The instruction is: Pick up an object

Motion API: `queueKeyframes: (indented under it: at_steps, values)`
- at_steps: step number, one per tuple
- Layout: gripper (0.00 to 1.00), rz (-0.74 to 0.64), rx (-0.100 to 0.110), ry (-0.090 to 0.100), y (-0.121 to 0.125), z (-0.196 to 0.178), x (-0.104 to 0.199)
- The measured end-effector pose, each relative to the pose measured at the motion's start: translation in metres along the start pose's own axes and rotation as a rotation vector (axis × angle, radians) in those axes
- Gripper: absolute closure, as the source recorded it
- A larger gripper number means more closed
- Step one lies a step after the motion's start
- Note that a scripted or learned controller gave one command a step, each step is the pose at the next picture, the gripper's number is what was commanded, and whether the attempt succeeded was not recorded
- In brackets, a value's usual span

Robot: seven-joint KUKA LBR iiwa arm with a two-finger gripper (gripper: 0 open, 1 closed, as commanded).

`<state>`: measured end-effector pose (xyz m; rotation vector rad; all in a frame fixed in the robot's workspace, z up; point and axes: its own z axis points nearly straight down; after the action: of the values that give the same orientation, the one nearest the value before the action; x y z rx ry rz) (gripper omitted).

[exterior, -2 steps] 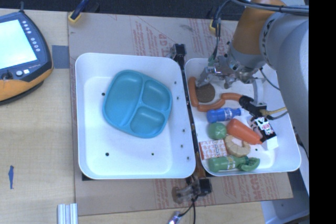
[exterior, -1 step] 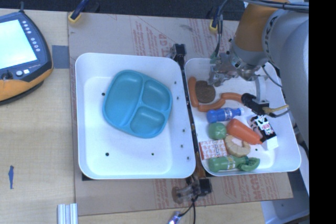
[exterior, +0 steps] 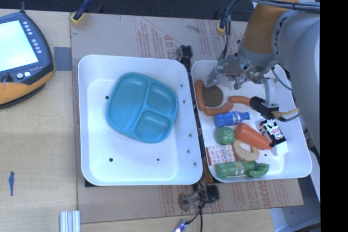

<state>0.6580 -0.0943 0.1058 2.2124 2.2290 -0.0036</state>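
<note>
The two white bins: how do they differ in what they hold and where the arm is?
The left bin holds one thing, a blue divided plate; the right bin holds many small toy foods, such as a blue bottle and an orange carrot. The end effector hangs over the right bin's far end, not over the left bin. Both are shallow, white and rectangular.

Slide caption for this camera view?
Grey KUKA arm's gripper hovers over cluttered right white bin; blue divided plastic plate lies in left white bin.
</note>
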Motion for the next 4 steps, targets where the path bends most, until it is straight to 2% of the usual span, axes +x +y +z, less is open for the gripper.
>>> queueKeyframes:
  at_steps: [1,2,3,4]
  values:
    - [0.0,0.003,-0.002,0.0,-0.011,0.012,-0.001]
    - [1.0,0.001,-0.001,0.0,-0.01,0.001,-0.002]
    - [0.0,0.001,-0.001,0.0,-0.01,0.001,-0.002]
    - [0.0,0.002,0.001,0.0,-0.001,0.012,0.001]
